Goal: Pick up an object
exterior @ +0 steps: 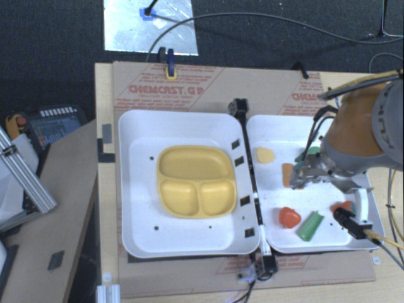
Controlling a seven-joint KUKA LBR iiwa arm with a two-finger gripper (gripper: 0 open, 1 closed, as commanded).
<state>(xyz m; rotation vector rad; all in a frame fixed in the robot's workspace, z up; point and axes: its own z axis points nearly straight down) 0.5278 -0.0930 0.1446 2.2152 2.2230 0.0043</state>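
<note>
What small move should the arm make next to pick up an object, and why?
Probably a short straight descent onto the orange piece. The hand hangs in the right bin right beside that piece, so it is the nearest target. The red object and green block lie nearer the front wall, and the yellow disc lies farther back. Whether the piece is already grasped cannot be judged.

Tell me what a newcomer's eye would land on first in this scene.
The yellow divided tray sits large in the middle of the left bin. In the right bin, the arm's orange band looms over small items: a red piece and a green block near the front, and a pale yellow disc further back.
</note>
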